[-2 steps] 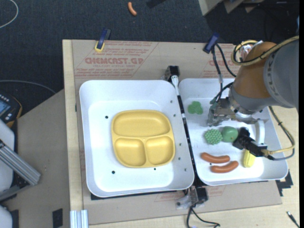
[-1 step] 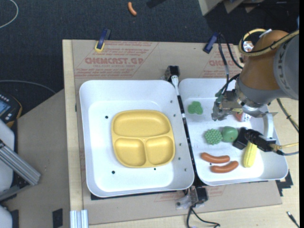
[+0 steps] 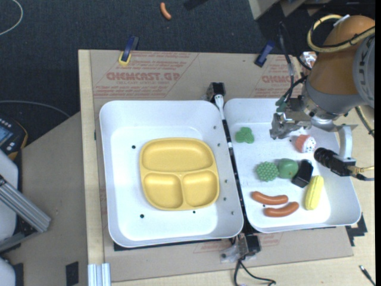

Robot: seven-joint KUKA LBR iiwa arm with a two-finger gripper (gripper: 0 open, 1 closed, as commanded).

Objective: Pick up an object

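My gripper (image 3: 284,126) hangs over the back part of the right bin (image 3: 342,210), below the grey and orange arm (image 3: 339,58). A small green leafy toy (image 3: 244,136) lies just left of it. A red and white toy (image 3: 305,143) sits just to its right. Further forward lie a bumpy green toy (image 3: 267,171), a round green toy (image 3: 288,168), a black block (image 3: 303,173), a yellow corn cob (image 3: 314,192) and two orange sausages (image 3: 269,198) (image 3: 281,209). Nothing is seen held in the gripper.
The left bin (image 3: 119,177) holds a yellow divided tray (image 3: 178,173). A black divider clip (image 3: 216,90) sits at the back between the bins. Cables and a black connector (image 3: 333,161) trail from the arm over the right bin's right side.
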